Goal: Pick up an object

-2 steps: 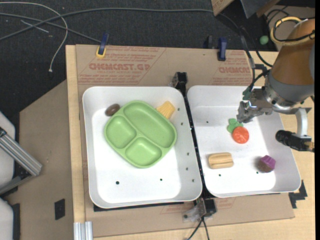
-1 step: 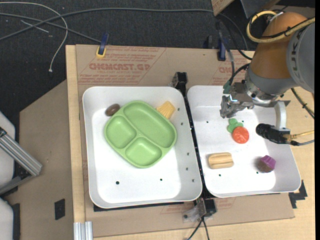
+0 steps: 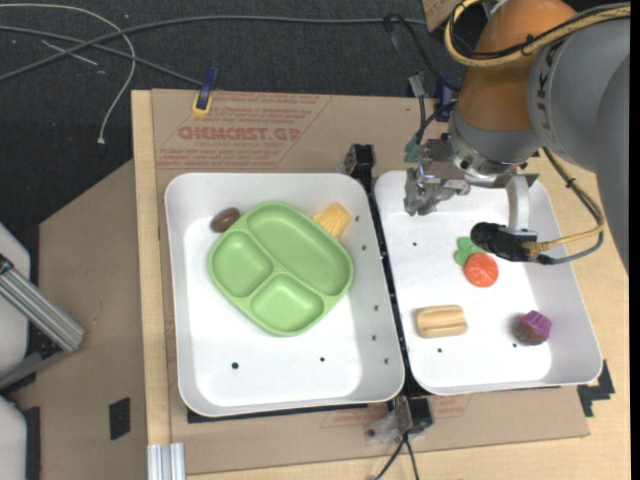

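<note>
Grey gripper [image 3: 424,199] above right bin [image 3: 570,358]

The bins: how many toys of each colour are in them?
Green: 1, the plate
Brown: 1, the pebble
Yellow: 1, the corn
Red: 1, the tomato
Tan: 1, the bun
Purple: 1, the grape
Total: 6

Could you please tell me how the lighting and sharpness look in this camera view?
Camera view: even, soft light; white plastic bins bright without harsh glare; faint shadow beneath the green divided plastic tray; small toys sharp; the grey arm's orange band looks slightly soft.
</note>
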`<state>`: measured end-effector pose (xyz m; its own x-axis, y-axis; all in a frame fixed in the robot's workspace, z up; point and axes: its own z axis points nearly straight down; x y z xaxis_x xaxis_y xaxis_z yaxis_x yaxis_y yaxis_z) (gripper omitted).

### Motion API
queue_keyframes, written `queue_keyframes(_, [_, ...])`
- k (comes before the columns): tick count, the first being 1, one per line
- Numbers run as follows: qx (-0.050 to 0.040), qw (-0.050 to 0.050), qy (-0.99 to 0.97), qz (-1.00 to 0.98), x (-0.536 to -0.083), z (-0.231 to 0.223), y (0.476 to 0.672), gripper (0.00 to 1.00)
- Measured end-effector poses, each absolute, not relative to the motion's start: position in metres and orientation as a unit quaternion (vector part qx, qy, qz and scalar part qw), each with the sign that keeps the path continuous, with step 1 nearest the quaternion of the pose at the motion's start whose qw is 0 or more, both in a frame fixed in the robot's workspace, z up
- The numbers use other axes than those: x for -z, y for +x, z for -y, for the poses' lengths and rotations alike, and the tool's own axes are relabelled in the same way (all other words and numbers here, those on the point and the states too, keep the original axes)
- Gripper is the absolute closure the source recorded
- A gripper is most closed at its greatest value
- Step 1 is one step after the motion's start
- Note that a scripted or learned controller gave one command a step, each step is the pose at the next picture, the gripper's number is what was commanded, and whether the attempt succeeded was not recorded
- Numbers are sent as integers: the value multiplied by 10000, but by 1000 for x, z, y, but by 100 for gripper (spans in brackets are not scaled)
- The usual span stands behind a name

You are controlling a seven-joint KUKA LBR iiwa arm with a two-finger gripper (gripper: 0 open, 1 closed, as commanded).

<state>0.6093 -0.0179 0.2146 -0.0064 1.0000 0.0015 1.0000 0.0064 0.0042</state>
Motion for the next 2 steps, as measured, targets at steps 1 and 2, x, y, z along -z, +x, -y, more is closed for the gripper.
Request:
queue_keyframes(1, [-12,4,7061,-7081,-225,-34,619,100])
queue_keyframes(2, [-14,6,7057,-7085,-217,-76,646,100])
